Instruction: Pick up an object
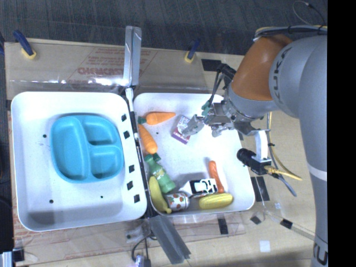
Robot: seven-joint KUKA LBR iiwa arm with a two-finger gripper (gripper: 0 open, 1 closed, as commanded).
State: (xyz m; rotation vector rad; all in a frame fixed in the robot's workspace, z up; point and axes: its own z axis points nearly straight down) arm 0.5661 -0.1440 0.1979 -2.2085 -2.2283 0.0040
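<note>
Gripper over the right bin, at a small purple packet

The gripper [194, 124] sits low in the right bin [233, 102], its fingers pinching the small purple-and-white packet [182, 131] near the bin's middle top; an orange carrot [157, 117] lies just to its left, and a blue tray [88, 147] fills the left bin [28, 149]
</note>
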